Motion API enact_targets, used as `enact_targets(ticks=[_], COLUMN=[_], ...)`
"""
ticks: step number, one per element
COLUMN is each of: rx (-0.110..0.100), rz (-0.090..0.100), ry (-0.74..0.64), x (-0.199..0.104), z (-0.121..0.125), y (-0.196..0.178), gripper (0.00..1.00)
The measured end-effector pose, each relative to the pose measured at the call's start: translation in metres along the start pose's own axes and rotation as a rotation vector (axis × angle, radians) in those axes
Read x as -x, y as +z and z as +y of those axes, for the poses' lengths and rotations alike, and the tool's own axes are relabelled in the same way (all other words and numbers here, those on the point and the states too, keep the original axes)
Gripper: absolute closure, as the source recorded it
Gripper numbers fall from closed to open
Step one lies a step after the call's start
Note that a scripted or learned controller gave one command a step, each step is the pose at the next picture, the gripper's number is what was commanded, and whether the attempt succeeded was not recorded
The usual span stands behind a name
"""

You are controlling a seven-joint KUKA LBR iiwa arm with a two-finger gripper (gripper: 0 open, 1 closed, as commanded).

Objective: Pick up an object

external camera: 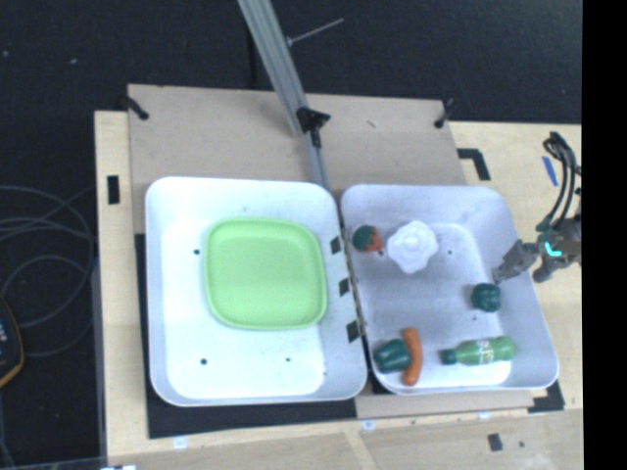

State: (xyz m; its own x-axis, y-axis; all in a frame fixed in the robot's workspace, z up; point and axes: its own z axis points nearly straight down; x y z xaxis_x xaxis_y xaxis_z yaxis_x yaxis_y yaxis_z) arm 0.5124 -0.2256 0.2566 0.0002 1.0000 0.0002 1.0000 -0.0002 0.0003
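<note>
The pincer (516, 262) hangs low at the right — wrist angled leftward.

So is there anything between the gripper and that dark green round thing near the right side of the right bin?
Nothing visible. The gripper sits over the right bin's right edge, and the dark green round object lies just below-left of it, with bare bin floor between.

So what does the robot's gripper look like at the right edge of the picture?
The gripper is dark grey metal, with slim fingers and a small teal spot glowing on its body. Thin dark cables loop above it, beside a short blue mark.
</note>
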Motion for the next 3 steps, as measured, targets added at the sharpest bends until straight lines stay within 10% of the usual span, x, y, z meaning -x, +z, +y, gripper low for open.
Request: enact_targets(ticks=[3], rx=[-0.004], rz=[0.001], ry=[0.0], x=[-0.018], z=[-0.003], y=[0.103], gripper=[0.0])
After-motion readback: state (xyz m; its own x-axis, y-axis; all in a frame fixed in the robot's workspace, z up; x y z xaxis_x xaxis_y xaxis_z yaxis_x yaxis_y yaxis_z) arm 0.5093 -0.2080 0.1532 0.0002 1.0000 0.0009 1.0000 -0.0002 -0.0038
